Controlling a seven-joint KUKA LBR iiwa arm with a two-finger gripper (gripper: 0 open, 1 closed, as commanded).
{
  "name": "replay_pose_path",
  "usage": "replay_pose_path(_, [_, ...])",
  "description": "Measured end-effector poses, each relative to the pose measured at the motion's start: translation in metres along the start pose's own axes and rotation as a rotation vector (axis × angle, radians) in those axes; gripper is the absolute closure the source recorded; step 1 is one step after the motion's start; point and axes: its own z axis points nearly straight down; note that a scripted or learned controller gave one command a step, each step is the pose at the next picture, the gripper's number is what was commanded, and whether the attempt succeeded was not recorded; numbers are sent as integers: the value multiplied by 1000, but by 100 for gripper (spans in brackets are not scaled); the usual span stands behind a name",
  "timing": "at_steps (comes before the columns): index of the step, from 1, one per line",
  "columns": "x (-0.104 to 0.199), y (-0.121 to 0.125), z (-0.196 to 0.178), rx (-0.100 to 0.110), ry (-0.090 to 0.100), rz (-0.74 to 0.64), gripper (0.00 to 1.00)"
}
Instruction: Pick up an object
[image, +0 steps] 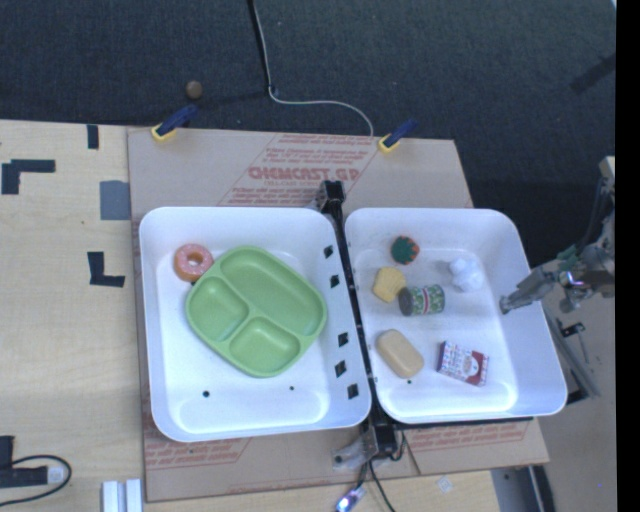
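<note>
Camera view: claw (512, 300) at right bin's (500, 232) rim, near red carton (463, 363)

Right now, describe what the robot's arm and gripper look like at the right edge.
The gripper is a slim grey part over the right bin's rim. Behind it sits a blocky grey wrist section with a small green patch and dark fittings. Pale structure rises above it, blurred.
</note>
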Motion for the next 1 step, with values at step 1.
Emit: replay_pose_path(1, [61, 4, 151, 15, 8, -4, 0])
